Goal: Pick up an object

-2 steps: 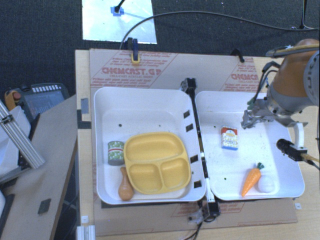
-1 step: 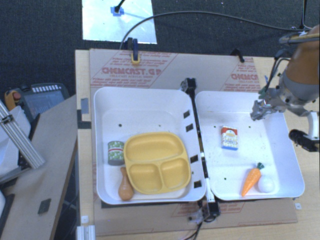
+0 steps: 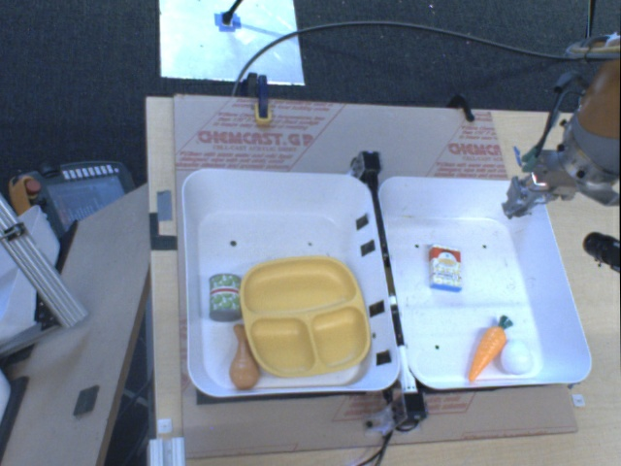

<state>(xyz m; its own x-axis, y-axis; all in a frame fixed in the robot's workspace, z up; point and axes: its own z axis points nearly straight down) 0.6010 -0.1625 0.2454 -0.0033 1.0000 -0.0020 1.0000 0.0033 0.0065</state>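
Camera view: my pincer (image 3: 517, 200) hangs over the far right corner of the right bin (image 3: 572, 357), holding nothing, and I cannot tell how wide it stands. Nearest in that bin lies a small red-and-white box (image 3: 445, 267), with a toy carrot (image 3: 488, 349) well apart at the near edge; the left bin (image 3: 281, 192) holds a yellow divided tray (image 3: 305, 314).

Bright even overhead light, faint shadows, slightly soft, grainy picture.

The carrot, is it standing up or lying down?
Lying down. The carrot lies flat on the floor of the right bin, its green top beside a white ball.
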